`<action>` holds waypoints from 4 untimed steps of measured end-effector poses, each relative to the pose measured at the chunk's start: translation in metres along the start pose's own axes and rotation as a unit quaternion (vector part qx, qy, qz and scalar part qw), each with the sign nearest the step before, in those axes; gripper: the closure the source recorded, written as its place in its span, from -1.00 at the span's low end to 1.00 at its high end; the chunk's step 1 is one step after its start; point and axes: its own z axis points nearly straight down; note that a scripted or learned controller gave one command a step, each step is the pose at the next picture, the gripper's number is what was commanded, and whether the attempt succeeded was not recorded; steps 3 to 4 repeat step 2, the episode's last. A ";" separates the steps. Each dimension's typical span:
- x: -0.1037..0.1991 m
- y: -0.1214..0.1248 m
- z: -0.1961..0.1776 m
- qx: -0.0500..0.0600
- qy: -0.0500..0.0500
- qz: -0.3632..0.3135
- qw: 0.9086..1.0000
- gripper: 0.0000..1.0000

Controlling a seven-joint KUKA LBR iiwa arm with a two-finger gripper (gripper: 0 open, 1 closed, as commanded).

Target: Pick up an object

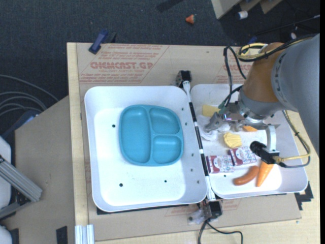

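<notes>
The gripper [217,120], its spread impossible to tell, hovers in the right bin [289,184] just beside a yellow chunk [232,139], which looks light, soft and small, so it is probably best pinched across its middle, above the packet [231,161].

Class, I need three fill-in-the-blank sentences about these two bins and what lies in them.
1. The blue divided plate lies in the ____ bin.
2. The plate has ____ compartments.
3. The carrot lies in the ____ bin, beside the sausage.

Missing words: left; three; right
</notes>
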 end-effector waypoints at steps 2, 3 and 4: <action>0.013 -0.010 -0.122 -0.001 0.000 0.000 1.000 1.00; 0.013 -0.010 -0.122 -0.001 0.000 0.000 1.000 1.00; 0.013 -0.010 -0.122 -0.001 0.000 0.000 1.000 1.00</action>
